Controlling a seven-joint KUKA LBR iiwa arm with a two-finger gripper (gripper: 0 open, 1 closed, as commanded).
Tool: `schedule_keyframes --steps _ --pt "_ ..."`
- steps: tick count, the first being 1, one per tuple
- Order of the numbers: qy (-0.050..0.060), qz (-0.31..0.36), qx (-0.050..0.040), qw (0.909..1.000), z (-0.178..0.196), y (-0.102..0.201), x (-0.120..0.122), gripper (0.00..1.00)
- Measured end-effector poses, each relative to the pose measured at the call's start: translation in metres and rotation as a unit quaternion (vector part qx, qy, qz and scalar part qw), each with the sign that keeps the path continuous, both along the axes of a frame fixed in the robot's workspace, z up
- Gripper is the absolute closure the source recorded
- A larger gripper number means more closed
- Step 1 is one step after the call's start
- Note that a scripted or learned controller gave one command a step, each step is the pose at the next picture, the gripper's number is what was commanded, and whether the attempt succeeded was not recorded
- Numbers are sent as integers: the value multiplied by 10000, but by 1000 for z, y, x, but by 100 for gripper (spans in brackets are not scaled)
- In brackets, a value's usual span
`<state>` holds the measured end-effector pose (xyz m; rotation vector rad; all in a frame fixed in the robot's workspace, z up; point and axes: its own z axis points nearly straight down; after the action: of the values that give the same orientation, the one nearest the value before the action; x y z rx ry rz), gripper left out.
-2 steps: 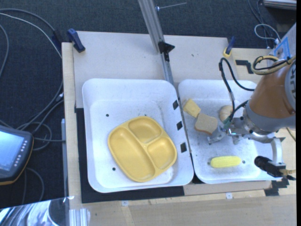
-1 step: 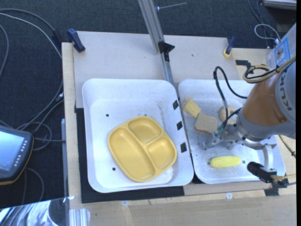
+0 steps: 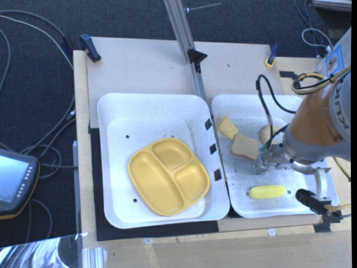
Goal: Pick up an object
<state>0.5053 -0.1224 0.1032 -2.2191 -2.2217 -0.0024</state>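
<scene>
Bench: two shallow white bins are set side by side on a pale board, dark floor and loose cables around it.
Left bin (image 3: pixel 111 149): a yellow divided plate (image 3: pixel 169 175) is held in it, well apart from the jaws, across the wall between the bins.
Right bin (image 3: pixel 223 102): the gripper (image 3: pixel 266 163) is seen low inside it, under the orange band of the arm.
Jaw state: whether they are apart or together cannot be told, since the tips are small and dark against the bin floor; nothing is seen between them.
Bread slice (image 3: pixel 244 147): lies just beside the jaws, on the side facing the left bin; touching or not cannot be judged.
Yellow wedge (image 3: pixel 227 128): found beyond the bread slice, farther from the jaws.
Corn cob (image 3: pixel 267 192): lies near the jaws on the front-rim side, its long axis running along that rim.
Round pale item (image 3: pixel 269 133): sits just behind the jaws, partly hidden by the arm.
Judgement: the bread slice is likely the nearest candidate; a short sideways shift would be needed before a grasp.
</scene>
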Motion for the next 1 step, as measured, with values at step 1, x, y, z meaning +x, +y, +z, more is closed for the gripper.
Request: schedule_keyframes --steps 1 --pt "-25 4 -14 10000 46 7 -2 100"
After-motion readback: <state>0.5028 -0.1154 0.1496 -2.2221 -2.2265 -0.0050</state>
